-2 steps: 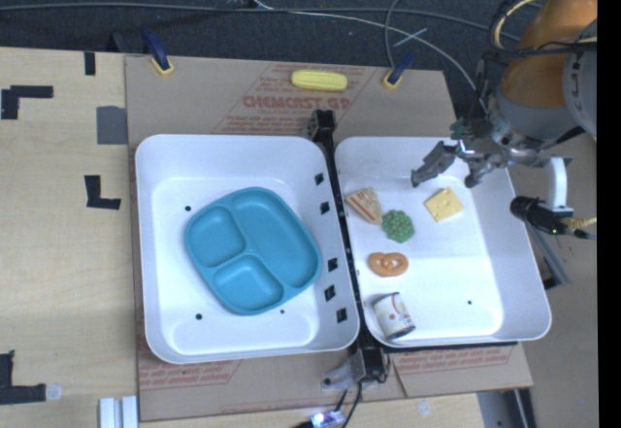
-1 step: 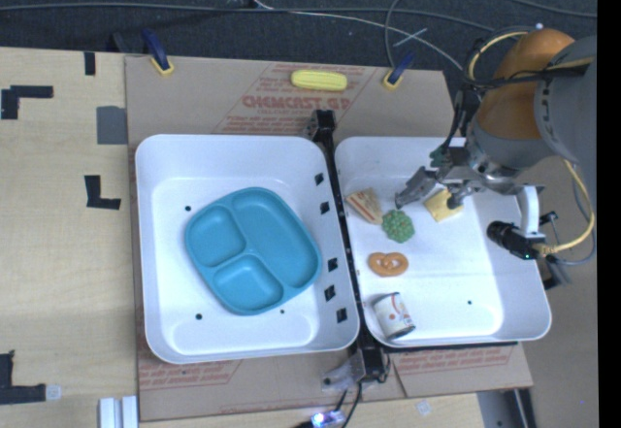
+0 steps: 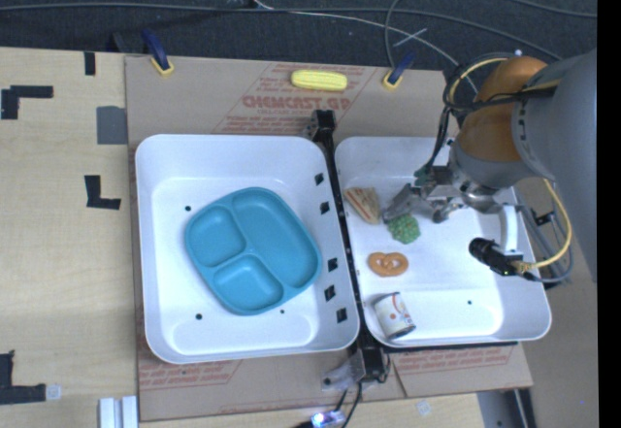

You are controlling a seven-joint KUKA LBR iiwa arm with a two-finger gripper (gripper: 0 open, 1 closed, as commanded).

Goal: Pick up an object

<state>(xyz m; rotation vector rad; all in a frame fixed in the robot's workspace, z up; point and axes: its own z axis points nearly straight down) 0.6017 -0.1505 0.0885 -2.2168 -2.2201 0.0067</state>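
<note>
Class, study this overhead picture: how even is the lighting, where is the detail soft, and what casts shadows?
Camera view: lighting is soft and even, with no harsh glare on the white bins; the whole frame is slightly soft, so the small can shows no readable label; the blue plate casts a faint shadow.

We see a blue tray (image 3: 252,248) in the white left bin (image 3: 155,164); right of it, green broccoli (image 3: 405,229) and a tan pretzel (image 3: 388,264).

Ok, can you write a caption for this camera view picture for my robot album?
Grey robot arm's gripper hovers at a green broccoli-like toy in the right white bin.
</note>
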